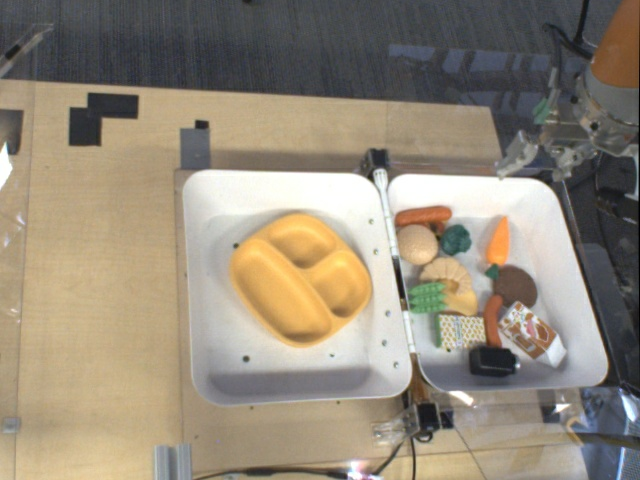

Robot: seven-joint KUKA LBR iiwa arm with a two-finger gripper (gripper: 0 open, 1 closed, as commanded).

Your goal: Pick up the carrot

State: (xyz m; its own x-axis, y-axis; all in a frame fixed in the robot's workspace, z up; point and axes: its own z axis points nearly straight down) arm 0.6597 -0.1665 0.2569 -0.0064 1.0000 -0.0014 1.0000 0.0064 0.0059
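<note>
The carrot [497,240] is small and orange with a green stub at its lower end. It lies upright in the back right part of the right bin [566,218], just above a brown round piece [515,285]. My gripper [541,154] hangs over the bin's back right corner, up and to the right of the carrot and apart from it. Its fingers stand open with nothing between them. The orange band of the arm [618,53] shows at the top right.
The right bin is crowded: a red sausage [423,215], green broccoli [456,237], a beige ball [418,243], a small carton [532,333] and a black block [492,361]. The left bin [215,368] holds a yellow divided dish [300,278].
</note>
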